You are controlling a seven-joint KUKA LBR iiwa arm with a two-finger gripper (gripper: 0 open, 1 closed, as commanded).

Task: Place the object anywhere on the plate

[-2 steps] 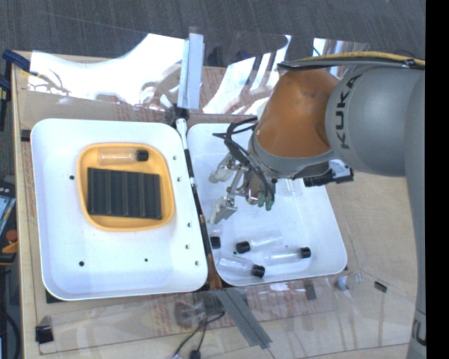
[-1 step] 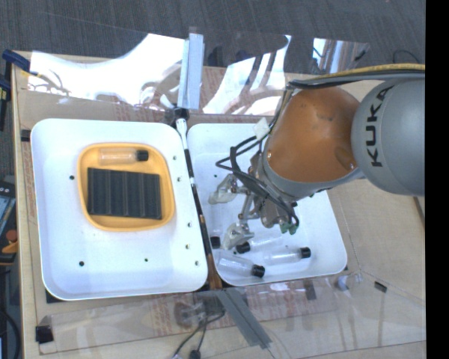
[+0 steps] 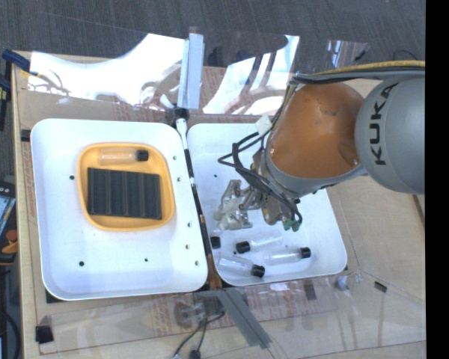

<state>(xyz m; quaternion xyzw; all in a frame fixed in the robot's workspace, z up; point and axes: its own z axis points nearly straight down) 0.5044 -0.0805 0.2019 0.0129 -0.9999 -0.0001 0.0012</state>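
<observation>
My orange band and wrist block much of the right bin, hiding its upper middle. My pincer hangs low over that bin's left-centre, a tangle of metal and cable; I cannot tell how it stands, nor whether anything is in it. Just below it lie three clear vials with black caps: one nearest, one to the right, one by the front rim. In the left bin sits the yellow plate with its dark ribbed centre; a fourth vial lies along its far edge. Bare white floor surrounds the plate.
</observation>
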